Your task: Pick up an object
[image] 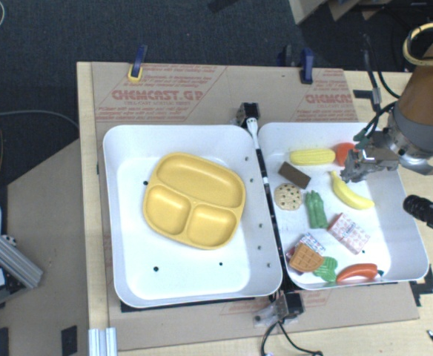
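My gripper (352, 167) hangs over the back right part of the right bin (408, 262). It sits just above the upper end of a yellow banana (352, 194) and next to an orange-red piece (342, 151), which it partly hides. A yellow corn cob (311, 156) lies to its left. Nothing shows as held. Further forward in the same bin lie a brown bar (294, 175), a cookie (288, 196), a green vegetable (316, 211), a pink and white packet (348, 232), a waffle piece (306, 258) and a red sausage (357, 273).
The left bin (127, 273) holds a yellow divided plate (194, 200). A black divider strip (267, 199) runs between the bins. The arm's grey and orange wrist (424, 110) stands over the right bin's far right corner, with cables behind it.
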Action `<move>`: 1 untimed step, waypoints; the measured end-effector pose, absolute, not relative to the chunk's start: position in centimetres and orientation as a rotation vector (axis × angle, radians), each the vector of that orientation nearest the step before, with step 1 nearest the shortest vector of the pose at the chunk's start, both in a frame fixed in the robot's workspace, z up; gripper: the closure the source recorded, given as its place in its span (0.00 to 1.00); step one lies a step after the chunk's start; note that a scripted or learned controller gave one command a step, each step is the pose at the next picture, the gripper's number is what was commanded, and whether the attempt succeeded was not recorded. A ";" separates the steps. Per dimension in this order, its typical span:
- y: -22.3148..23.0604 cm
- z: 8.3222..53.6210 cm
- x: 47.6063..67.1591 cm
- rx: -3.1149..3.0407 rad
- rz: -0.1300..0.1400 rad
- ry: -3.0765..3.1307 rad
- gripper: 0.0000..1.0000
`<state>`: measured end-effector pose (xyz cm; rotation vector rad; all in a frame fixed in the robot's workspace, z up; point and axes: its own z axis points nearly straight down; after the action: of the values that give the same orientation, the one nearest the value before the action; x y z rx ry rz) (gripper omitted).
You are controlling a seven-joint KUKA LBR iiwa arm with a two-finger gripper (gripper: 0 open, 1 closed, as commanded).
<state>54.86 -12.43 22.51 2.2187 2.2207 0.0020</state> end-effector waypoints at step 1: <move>-7.8 23.3 54.1 2.217 0.002 2.230 1.00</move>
<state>54.10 -7.79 23.27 2.2173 2.2297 0.0015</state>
